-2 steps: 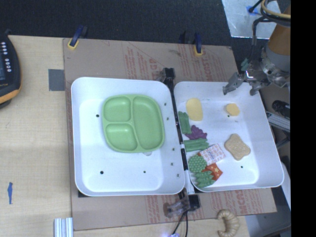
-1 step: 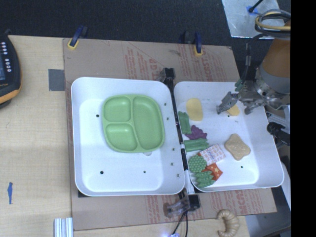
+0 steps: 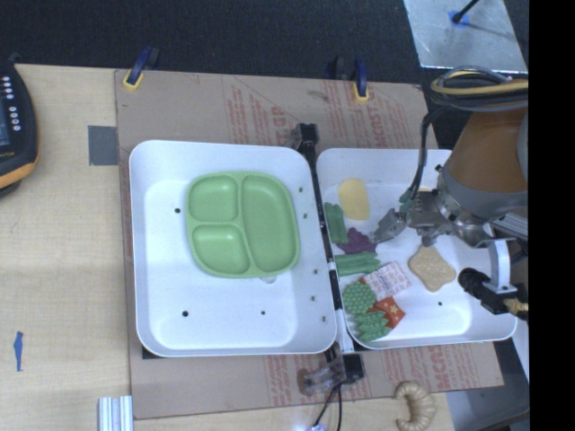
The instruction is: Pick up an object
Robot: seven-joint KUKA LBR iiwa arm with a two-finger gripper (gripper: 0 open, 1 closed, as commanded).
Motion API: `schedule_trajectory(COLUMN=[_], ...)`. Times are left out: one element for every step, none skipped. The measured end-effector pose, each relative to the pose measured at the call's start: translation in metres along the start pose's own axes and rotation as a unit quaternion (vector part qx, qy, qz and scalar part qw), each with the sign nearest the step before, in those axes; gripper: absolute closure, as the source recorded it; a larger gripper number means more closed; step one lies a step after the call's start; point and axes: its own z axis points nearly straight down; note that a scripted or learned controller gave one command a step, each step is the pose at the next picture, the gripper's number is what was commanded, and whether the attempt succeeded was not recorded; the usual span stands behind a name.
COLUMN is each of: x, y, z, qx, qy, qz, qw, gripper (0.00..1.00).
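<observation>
My gripper [image 3: 392, 224] hangs over the middle of the right bin [image 3: 467, 330], reaching in from the right below the arm's orange band. Just left of it lie a yellow piece [image 3: 354, 198], a green pickle-like piece [image 3: 334, 220], a small purple item [image 3: 358, 240] and a long green pod [image 3: 357, 263]. A red-and-white packet [image 3: 387, 279], a green bumpy cluster [image 3: 360, 301] and a small red item [image 3: 389, 312] lie below. A tan toast-like slice [image 3: 431, 268] sits to the gripper's lower right. Nothing visibly hangs from the gripper.
The left bin [image 3: 162, 321] holds a green divided plate [image 3: 243, 224]. Black clips [image 3: 306, 136] join the bins at the middle seam. A tan curled object [image 3: 415, 404] lies on the bench in front, and a black-orange handset [image 3: 13, 128] lies at the far left.
</observation>
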Motion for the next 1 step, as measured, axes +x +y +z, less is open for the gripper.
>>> schedule_trajectory(x=[0.0094], y=[0.0207], z=[0.0722], qx=[-0.001], qy=[-0.001], qz=[-0.001], qw=[1.0], gripper=[0.0])
